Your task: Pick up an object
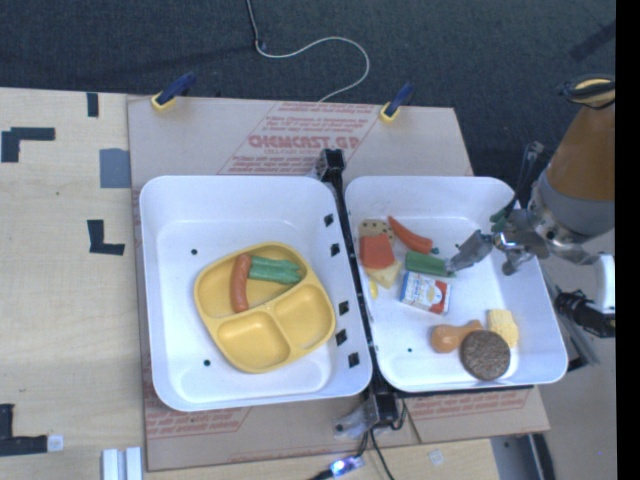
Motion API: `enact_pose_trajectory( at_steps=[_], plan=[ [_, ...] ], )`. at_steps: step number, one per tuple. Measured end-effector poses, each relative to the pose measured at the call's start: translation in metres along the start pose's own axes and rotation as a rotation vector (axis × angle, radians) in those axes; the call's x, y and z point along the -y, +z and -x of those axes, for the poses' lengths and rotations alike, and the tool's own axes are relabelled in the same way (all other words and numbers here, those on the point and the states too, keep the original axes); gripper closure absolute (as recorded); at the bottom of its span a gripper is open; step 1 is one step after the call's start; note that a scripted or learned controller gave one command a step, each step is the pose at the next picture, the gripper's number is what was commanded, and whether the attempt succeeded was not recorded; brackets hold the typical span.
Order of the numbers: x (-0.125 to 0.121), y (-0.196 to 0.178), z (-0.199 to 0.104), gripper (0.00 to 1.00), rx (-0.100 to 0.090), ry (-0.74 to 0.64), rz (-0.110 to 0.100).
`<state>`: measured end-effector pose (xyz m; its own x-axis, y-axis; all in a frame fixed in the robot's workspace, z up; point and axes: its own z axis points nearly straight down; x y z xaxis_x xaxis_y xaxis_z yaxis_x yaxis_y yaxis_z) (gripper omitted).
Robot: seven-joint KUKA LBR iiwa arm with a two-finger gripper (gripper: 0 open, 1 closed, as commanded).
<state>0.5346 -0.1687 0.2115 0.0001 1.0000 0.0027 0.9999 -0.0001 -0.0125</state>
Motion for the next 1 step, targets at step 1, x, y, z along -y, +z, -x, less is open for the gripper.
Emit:
enact_pose_trajectory(
  at_steps=[1],
  plan=[
    [-0.0016, -0.0036, -0.0001, 0.00, 0.002, -0.002, 0.007]
  ],
)
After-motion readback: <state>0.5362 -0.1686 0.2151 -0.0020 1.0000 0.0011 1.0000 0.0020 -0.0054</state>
